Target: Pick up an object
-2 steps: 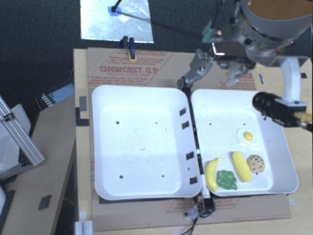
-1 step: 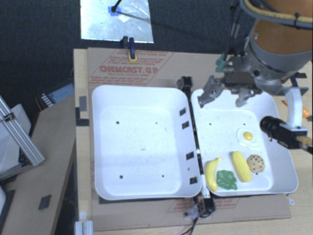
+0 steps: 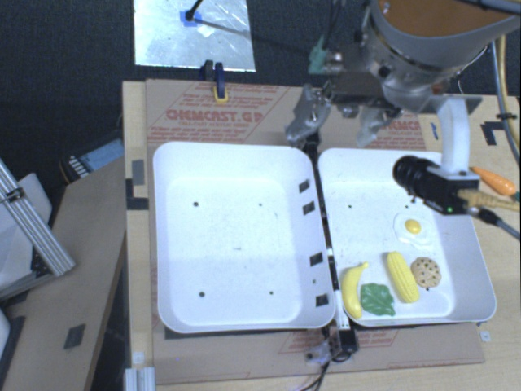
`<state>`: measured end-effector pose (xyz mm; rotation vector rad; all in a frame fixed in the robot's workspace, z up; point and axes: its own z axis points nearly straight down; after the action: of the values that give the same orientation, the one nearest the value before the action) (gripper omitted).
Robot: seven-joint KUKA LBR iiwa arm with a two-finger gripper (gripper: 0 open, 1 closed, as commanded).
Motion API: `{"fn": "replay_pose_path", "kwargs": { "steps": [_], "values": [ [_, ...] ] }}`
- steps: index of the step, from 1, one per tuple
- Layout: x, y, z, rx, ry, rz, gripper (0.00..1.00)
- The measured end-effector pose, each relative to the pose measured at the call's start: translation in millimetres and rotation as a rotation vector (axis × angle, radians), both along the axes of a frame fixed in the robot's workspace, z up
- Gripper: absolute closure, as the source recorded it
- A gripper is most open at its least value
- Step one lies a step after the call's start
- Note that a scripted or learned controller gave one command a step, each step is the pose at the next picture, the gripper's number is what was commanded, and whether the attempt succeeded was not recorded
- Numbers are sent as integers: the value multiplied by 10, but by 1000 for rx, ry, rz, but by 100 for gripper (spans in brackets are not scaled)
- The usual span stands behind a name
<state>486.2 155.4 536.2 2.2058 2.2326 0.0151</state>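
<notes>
The right bin (image 3: 366,187) holds several toy foods near its front: a fried egg (image 3: 413,227), a yellow banana (image 3: 352,290), a green leafy piece (image 3: 377,299), a corn cob (image 3: 401,276) and a brown cookie (image 3: 425,272). My gripper (image 3: 339,125) hangs high over the far edge of the bins, close to the divider between them. Its two grey fingers (image 3: 304,124) are spread wide, open, with nothing between them. All the food lies well in front of it and to its right.
The left bin (image 3: 232,235) is beside the right one. A black cylindrical device (image 3: 427,184) on a white bracket overhangs the right bin's far right side. A yellow clamp (image 3: 218,84) and a foil sheet (image 3: 194,23) lie behind the bins. Aluminium rails (image 3: 32,226) stand at left.
</notes>
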Motion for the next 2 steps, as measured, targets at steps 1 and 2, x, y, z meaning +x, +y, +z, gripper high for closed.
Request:
{"fn": "replay_pose_path", "kwargs": {
  "steps": [1, 2],
  "values": [
    [0, -120, -711, -6, 13, -12, 0],
    [-1, 509, -151, 0, 2, -2, 0]
  ]
}}
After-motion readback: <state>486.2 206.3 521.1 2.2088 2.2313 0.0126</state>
